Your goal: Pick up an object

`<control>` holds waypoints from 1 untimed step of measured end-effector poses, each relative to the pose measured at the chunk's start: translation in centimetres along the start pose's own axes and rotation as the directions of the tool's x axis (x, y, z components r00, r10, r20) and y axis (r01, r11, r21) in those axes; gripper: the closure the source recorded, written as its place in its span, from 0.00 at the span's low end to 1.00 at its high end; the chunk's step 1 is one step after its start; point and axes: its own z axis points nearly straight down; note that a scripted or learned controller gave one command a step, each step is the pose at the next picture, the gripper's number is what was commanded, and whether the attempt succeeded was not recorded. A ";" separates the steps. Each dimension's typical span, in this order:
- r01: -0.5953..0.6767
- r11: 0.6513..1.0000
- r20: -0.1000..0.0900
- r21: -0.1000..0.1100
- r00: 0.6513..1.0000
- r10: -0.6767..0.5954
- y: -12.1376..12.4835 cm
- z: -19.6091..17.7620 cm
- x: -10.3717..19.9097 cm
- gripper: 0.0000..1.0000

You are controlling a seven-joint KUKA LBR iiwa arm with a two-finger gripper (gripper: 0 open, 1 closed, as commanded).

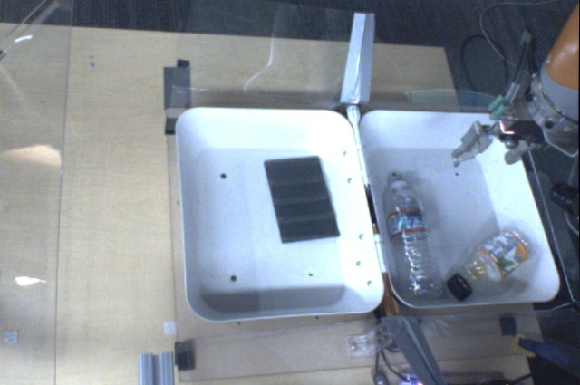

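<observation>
In the right bin [535,193] a clear water bottle [408,234] lies lengthwise near the left wall. A smaller clear bottle with a black cap and a yellow-green label [489,261] lies tilted at the front right. A dark ribbed rectangular block [301,198] rests flat in the middle of the left bin [208,220]. My gripper [492,148] hangs over the back right part of the right bin, its two fingers [468,144] spread apart with nothing between them. It is well behind both bottles.
A clear upright divider post [357,57] stands behind the seam between the bins. The wooden bench [91,193] stretches to the left. Cables [494,30] run behind the right bin near the arm.
</observation>
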 end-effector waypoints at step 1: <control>-0.030 1.000 -0.001 0.002 1.000 0.030 1.5 9.7 8.8 0.00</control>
